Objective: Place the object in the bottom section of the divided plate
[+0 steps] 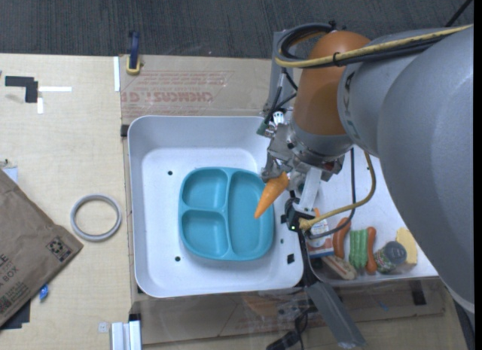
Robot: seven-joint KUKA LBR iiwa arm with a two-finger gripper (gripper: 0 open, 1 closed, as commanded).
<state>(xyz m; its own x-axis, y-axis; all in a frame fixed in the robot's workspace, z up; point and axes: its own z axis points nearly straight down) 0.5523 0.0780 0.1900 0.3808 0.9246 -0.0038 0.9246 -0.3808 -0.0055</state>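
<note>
A teal divided plate (pixel 218 217) lies in the left white bin (pixel 151 190), with two small sections on its left and one long section on its right. An orange carrot (pixel 269 196) hangs slanted over the plate's right rim, its thin tip pointing down-left over the long section. My gripper (pixel 280 178) is shut on the carrot's thick upper end, just above the plate's right edge. The grey arm with its orange band (pixel 327 92) comes in from the right and hides much of the right bin.
Toy food lies in the right bin: a red sausage (pixel 340 237), a green vegetable (pixel 358 248), a yellow wedge (pixel 407 241) and a small can (pixel 392 254). A grey tape ring (pixel 96 215) and a brown cardboard box (pixel 26 251) lie on the bench at left.
</note>
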